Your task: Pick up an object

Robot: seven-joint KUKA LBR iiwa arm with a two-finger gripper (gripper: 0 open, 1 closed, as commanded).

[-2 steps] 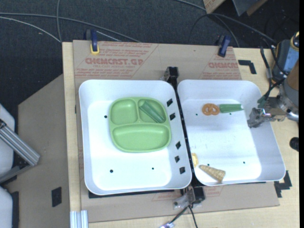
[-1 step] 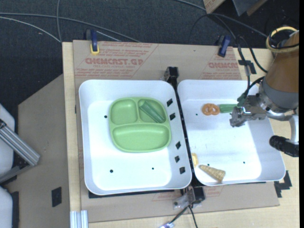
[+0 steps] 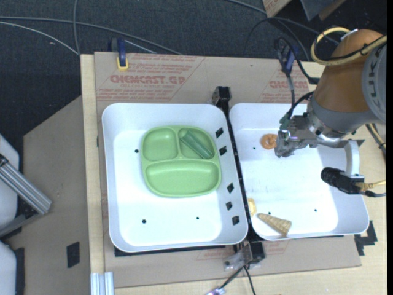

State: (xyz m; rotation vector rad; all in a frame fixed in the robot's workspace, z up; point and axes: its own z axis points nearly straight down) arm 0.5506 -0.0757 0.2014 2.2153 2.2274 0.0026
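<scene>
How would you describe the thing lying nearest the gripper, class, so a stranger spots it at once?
Find the right-hand bin, under the arm. Near its far wall, just left of the gripper, lies a small round orange piece. The cone at the near edge is pale tan and pointed; this one is rounder and darker orange.

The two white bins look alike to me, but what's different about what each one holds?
The left white bin holds one large thing, a green divided plastic plate with a darker green piece in its upper right compartment. The right white bin holds only small things: a round orange-brown piece near the top and a tan cone-shaped piece at the bottom edge. The grey arm's claw hangs over the right bin, not the left. Both bins are shallow, white and side by side.
</scene>
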